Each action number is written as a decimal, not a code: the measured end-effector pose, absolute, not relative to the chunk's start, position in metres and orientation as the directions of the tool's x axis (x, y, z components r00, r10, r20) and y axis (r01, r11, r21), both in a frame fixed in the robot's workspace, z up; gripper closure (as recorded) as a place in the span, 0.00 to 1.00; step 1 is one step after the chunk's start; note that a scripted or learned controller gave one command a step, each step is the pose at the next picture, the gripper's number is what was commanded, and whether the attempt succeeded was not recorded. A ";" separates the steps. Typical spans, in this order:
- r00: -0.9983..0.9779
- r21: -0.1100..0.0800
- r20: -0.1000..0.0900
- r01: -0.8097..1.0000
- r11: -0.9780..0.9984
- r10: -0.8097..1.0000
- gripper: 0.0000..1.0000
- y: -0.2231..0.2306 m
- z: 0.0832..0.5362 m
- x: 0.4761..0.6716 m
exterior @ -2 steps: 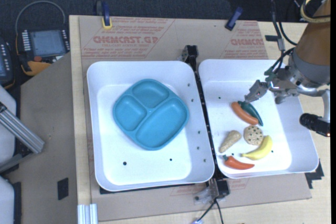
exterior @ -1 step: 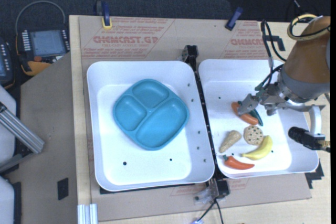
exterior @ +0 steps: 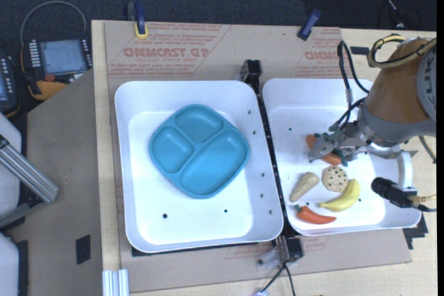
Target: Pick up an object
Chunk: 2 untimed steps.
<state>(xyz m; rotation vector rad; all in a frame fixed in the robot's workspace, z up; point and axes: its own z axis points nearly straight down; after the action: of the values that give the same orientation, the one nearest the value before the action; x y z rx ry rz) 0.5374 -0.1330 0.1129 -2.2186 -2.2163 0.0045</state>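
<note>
Orange and small, a carrot-like piece lies in the right bin, toward the middle of that bin, and the gripper is low over it, just touching or nearly touching its right end. Whether the jaws are apart or together on it cannot be told, because the dark fingers and the piece run into each other here. The grey arm with its orange band comes in over the right edge of this bin.

Near the front edge of the right bin lie four more things. A round cookie with dark spots is just in front of the gripper. A yellow banana curves beside and in front of the cookie, touching it or almost. A pale beige wedge-shaped piece lies left of the cookie, tilted toward the front left corner. A red pepper lies closest to the front edge, just beside the lower end of the banana.

In the left bin, a blue plate with three compartments sits a little behind the middle, well apart from all the small things. Both bins stand side by side on a brown board with red printed letters along its far edge.
</note>
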 end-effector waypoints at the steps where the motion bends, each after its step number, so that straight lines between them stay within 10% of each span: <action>1: 0.001 0.001 0.000 1.000 -0.001 1.000 1.00 -0.133 0.126 0.539; 2: 0.002 0.006 -0.003 1.000 -0.002 1.000 1.00 -0.141 0.181 0.532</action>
<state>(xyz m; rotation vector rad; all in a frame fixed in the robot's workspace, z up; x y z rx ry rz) 0.5325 -0.1407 0.1814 -2.2274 -2.2239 -0.0037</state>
